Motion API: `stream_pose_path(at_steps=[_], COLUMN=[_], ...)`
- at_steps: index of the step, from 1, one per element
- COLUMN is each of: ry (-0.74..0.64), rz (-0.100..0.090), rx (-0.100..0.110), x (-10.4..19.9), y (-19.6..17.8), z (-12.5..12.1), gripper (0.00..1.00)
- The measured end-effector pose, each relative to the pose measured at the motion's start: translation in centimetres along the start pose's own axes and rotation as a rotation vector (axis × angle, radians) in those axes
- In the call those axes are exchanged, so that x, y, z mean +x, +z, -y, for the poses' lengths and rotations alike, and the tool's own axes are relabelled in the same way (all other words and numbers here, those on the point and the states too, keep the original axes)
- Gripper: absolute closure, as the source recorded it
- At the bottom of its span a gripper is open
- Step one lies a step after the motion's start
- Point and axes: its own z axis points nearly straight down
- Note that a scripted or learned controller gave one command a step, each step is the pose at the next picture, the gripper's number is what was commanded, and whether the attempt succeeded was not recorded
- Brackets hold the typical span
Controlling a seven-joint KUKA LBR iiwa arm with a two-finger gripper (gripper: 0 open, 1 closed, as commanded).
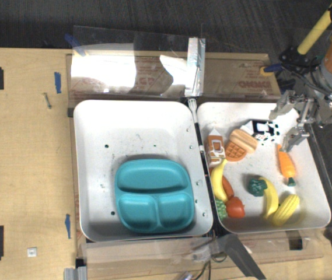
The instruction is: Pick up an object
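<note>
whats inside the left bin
The left bin holds one teal divided tray, lying flat toward the near side with its three compartments facing up. The bin floor around it is bare white with small specks. Anything under the tray is covered and cannot be seen.

One fixed camera, high above the surface, looking down at a slant.

It takes in both white bins side by side, the left bin (90,156) and the right bin (317,197), from moderate distance; dark floor lies along the top edge, and the arm (329,63) enters from the right.
</note>
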Motion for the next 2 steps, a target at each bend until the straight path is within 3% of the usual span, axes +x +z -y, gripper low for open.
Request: stream_pose_path(at_steps=[1, 2], ry=[-0.02, 0.106], rz=[0.007, 0.0], rx=[0.002, -0.002], x=[1.0, 2.1], y=[14.8, 15.9], z=[5.6, 5.8], gripper=[0.0, 0.0])
